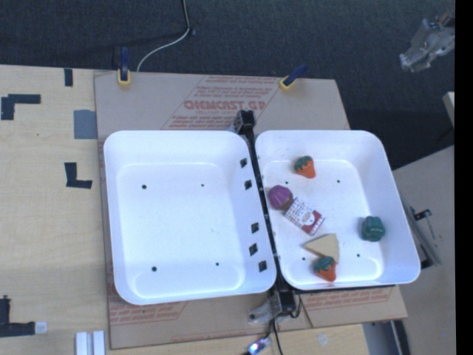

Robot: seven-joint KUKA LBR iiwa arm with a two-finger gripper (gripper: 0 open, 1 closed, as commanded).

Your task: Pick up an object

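Gripper (427, 46) hangs far right, well off the bins, its state impossible to tell; green object (372, 228) sits alone in the right bin (384, 154); probably the cleanest target; descend straight.

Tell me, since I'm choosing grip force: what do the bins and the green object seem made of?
Bins: apparently thin moulded plastic, glossy white, judging by the rounded corners and soft sheen. Green object: probably toy plastic or rubber, with a dull, lumpy surface; too small to tell which.
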